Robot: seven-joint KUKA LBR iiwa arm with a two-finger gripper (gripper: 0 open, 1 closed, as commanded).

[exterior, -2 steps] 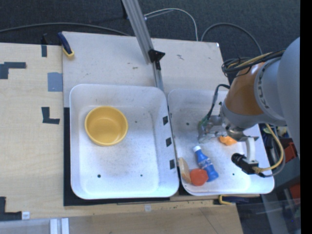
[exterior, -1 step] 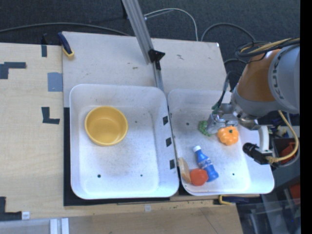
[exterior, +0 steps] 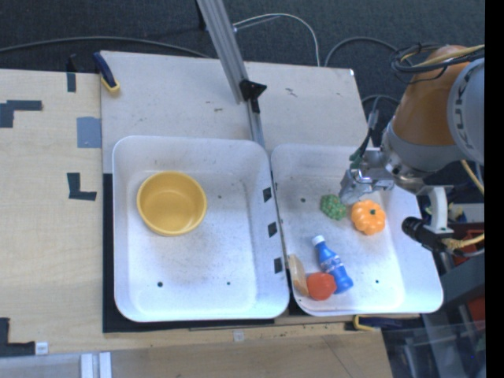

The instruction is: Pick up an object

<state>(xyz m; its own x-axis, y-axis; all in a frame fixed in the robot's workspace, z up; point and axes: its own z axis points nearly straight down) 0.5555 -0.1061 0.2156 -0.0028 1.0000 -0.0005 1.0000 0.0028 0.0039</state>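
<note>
My gripper [exterior: 352, 194] hangs low over the right bin [exterior: 409, 290], between a green broccoli-like piece [exterior: 333, 207] on its left and an orange pumpkin [exterior: 368, 217] on its right. It is close above both of them. Nearer the front of that bin lie a blue bottle with a white cap [exterior: 331, 263], a red ball [exterior: 320, 286] and a tan wooden piece [exterior: 298, 273].
The left bin [exterior: 126, 211] holds a yellow bowl [exterior: 171, 202]. A grey pole [exterior: 223, 34] slants across the back of the bench down to the gap between the bins. Cables lie behind the bench, and the arm's body fills the right side.
</note>
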